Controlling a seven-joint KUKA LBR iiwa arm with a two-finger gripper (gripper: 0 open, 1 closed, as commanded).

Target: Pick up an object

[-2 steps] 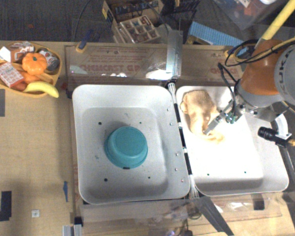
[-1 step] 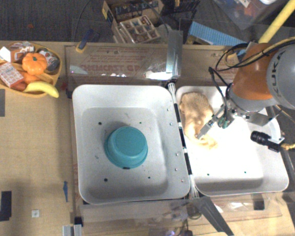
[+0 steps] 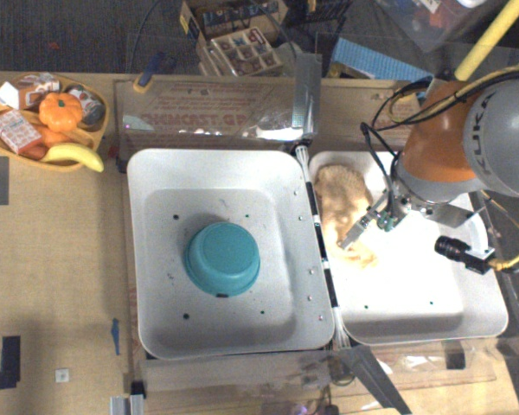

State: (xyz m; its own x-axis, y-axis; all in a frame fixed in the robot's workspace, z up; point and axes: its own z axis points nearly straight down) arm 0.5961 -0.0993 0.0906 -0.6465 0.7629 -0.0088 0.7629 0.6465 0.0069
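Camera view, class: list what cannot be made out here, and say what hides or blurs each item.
1. The gripper: too small and blurred against the bright right bin to read its state.
2. The tan object: soft and washed out; its identity is unclear.
3. The right bin's far right corner: covered by the arm.
4. The teal bowl: upside down, so what is beneath is hidden.

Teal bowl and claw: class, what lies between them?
In the camera view, between the teal bowl and the claw lie bare white bin floor and the two bins' adjoining rims; a tan object sits beside the claw.
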